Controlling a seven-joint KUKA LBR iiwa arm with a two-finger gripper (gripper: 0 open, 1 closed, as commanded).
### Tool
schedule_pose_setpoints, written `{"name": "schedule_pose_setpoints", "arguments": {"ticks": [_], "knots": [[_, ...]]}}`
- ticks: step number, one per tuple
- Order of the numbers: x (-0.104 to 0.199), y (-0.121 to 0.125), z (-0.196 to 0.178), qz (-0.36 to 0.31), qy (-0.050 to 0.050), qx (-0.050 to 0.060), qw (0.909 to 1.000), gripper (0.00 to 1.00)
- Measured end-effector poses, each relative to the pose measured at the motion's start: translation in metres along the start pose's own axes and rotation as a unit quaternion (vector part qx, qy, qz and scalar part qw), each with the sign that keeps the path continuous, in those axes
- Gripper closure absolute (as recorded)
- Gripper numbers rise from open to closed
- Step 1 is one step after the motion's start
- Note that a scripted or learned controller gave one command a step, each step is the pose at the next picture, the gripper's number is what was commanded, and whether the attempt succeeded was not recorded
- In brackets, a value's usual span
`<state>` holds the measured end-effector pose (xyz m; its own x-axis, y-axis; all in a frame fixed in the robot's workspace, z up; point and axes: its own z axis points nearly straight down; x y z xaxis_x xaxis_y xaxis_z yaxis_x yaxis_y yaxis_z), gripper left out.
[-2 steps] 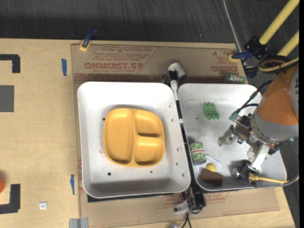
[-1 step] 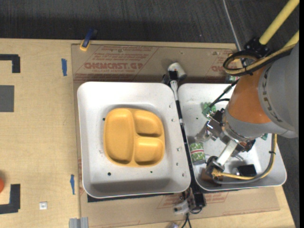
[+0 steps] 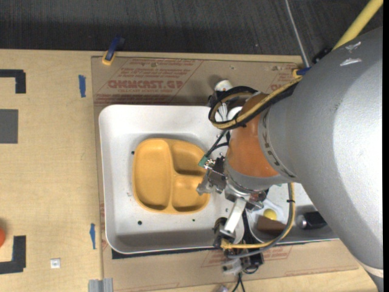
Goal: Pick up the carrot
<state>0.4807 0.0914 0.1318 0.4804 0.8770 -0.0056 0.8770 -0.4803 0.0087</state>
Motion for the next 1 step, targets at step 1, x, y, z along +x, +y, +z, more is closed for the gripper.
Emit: {"name": "schedule_pose_setpoints", "arguments": {"ticks": [1], "knots": [[0.0005,0.002,0.0016,-0.008,0.002,0.002,1.0,0.0]]}}
